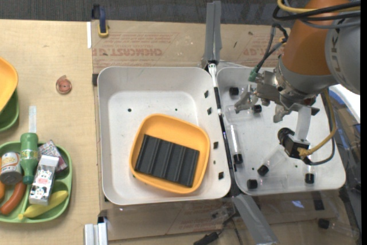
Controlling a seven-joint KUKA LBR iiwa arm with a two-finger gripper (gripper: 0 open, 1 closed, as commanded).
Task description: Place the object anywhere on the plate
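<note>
In the left white bin (114,123), a smooth shallow tray with rounded corners, lies the yellow plate (170,153), a rounded square of glossy plastic with a raised lip, turned slightly clockwise against the bin walls. On it rests the object (168,160), a flat dark grey block with a matte face cut by parallel grooves into four ribbed bands. Its long axis runs from upper left to lower right, roughly along the plate's own tilt, and the grooves run across that axis, toward the bin's near wall. The block covers the middle and lower part of the plate, and its lower right corner reaches close to the plate's lip; a bare yellow margin shows above it and on its left. Around the plate there is open white floor along the bin's far wall and left wall, while the plate's right edge sits near the divider between the bins. The right white bin (327,172) holds several small black pieces (too small to tell what they are) scattered on its floor. Over it hangs the arm (315,31), grey with a broad orange band, trailing yellow and black cables. The gripper (269,103) hangs above the far left part of the right bin, well apart from the plate; whether its jaws are parted or closed cannot be told. On the wooden bench to the left stands a green tray (57,198) with toy food.
</note>
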